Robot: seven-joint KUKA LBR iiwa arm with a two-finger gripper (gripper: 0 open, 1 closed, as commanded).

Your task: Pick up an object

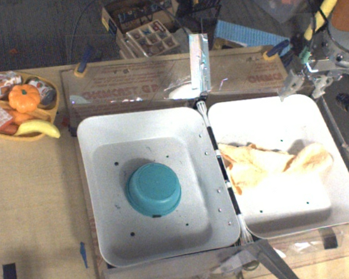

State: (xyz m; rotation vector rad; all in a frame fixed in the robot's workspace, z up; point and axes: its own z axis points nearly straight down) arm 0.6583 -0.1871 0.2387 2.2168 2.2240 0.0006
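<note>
A cluttered workshop tabletop [31, 204] carries two white bins. In the left bin [92, 139] a teal bowl [154, 189] sits upside down: light, stiff, probably slick, best pinched at its rim. The right bin [341, 210] holds a limp yellow cloth [259, 160], easy to bunch. The jaws [300, 82] hover above that bin's far corner, gripping nothing; their spread I cannot tell.

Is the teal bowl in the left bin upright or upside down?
Upside down, it seems: the teal bowl in the left bin shows a flat round base on top, with no hollow visible.
</note>
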